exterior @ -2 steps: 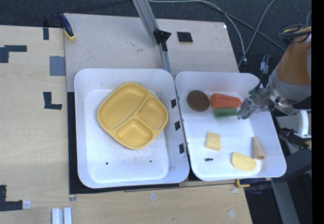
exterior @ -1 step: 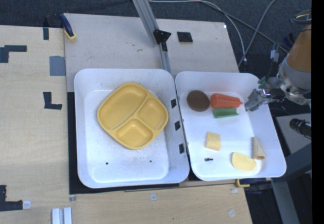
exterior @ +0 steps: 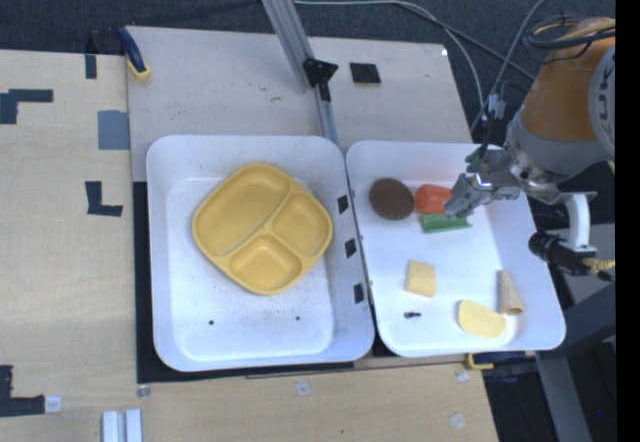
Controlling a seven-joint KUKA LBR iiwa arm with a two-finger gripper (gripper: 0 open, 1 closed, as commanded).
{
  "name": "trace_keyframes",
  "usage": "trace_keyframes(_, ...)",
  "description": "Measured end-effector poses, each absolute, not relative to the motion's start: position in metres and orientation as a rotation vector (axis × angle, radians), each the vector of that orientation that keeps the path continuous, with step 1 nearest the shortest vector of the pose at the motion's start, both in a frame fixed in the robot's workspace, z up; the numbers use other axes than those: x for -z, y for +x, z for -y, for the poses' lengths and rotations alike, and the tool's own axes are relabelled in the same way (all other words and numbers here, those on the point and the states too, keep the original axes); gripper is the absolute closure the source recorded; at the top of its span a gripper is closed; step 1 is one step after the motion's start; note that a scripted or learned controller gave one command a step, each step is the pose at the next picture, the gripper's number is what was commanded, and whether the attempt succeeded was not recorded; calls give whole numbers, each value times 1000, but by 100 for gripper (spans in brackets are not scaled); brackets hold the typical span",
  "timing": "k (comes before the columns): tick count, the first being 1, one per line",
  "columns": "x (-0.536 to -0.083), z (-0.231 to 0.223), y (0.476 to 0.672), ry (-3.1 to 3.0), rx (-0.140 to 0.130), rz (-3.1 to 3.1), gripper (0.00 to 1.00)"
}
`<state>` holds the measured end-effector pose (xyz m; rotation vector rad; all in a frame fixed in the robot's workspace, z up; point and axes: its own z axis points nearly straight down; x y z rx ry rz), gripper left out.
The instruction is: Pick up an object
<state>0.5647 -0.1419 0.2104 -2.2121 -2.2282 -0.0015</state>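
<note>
Yellow plastic, a divided plate [exterior: 262, 227] with three compartments, lies turned at an angle in the left bin [exterior: 170, 330], its corners pointing up, down and sideways. Everything else is best placed from the right bin [exterior: 530, 335], which sits touching the left bin's right wall. In that bin's upper left part rests a dark brown round piece [exterior: 391, 198]. Just right of it lies an orange-red piece [exterior: 431, 197], and directly below that a small green flat piece [exterior: 443, 223]. Toward the bin's middle sits a pale yellow block [exterior: 421, 279]. Near the front wall lies a yellow wedge [exterior: 481, 319], with a tan cone-shaped item [exterior: 510, 292] just to its right, close to the right wall.

Over the bin's upper right part the arm [exterior: 565, 105] leans in from the right, its orange band above the wrist, the wrist bent down and leftward. The gripper [exterior: 462, 203] points at the meeting of the orange-red and green pieces, low over them; whether it is spread or pressed together I cannot tell, and contact with either piece is unclear.
</note>
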Motion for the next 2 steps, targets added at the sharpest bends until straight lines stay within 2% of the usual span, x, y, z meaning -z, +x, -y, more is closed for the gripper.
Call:
trace_keyframes(1,-221,90,558,-2212,1,2227,100)
trace_keyframes(2,-212,37,551,-2212,-2,2226,100)
